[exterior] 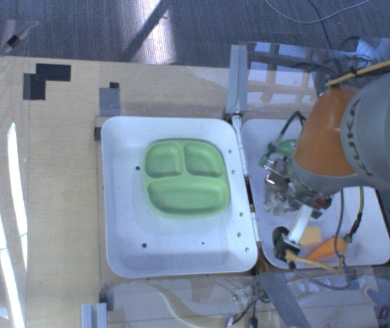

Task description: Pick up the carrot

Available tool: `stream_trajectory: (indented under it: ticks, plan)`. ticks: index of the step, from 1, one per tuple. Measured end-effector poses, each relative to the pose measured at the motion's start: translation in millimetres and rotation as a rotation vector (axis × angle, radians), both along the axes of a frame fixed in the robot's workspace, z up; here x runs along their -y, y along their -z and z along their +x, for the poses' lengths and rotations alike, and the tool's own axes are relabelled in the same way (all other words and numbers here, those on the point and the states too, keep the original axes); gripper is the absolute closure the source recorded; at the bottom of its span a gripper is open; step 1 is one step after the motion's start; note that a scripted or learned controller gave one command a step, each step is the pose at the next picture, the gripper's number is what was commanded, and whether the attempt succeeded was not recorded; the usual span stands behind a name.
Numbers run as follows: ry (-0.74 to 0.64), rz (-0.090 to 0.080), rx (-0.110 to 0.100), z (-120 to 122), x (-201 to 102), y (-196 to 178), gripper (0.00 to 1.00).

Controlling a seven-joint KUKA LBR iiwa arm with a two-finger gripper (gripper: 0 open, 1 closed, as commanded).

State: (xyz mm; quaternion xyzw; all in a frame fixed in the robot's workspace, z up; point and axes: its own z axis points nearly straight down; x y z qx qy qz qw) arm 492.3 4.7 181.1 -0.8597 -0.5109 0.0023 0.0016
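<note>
The carrot is a small orange piece lying near the front edge of the right bin, crossed by a thin yellow cable. My gripper hangs over the same bin, to the left of the carrot and a little farther back, under the wide grey arm with its orange band. Nothing shows between the gripper and the carrot, and the two are apart.
A pale yellow block lies just left of the carrot. A small green thing peeks out at the back of the right bin, partly under the arm. The left bin holds a green divided plate.
</note>
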Motion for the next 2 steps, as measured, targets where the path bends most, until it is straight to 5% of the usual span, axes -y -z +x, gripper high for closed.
stream_trajectory:
  ticks: [1,2]
  plan:
    - [0.248,-0.003,0.001,77,-29,0,1.0]
    - [-0.222,0.001,0.001,63,13,0,1.0]
